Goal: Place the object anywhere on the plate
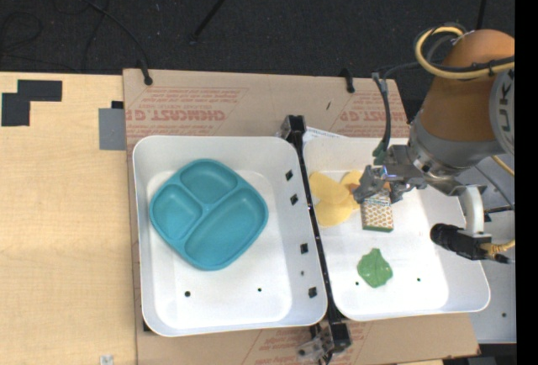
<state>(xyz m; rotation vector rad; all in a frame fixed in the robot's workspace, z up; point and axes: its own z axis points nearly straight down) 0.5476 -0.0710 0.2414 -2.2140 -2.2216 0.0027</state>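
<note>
The bench (59,212) is of light wood, with a sheet of cardboard (227,107) under two shallow white bins and a dark floor with cables behind. We start at the gripper (380,191), which hangs low over the right bin (437,288), near its back half. A small checkered block (377,215) sits directly under the fingertips and seems to touch them, but we cannot tell if the gripper really has hold of it or only stands above it, and how far it is open is also not clear from this angle. Just beside the block, to its left, lies a yellow soft thing (331,198), partly against the divider between the bins. A green lump (374,268) lies nearer the front of the same bin, apart from both. The blue plate (208,214), with three compartments, rests in the left bin (160,304), well apart from the gripper. We judge that the step in hand is the pick of the block. To do it well, we should confirm a firm hold before lifting, raise the block straight up so it clears the yellow thing and the divider, then carry it left and lower it gently onto any compartment of the plate.
</note>
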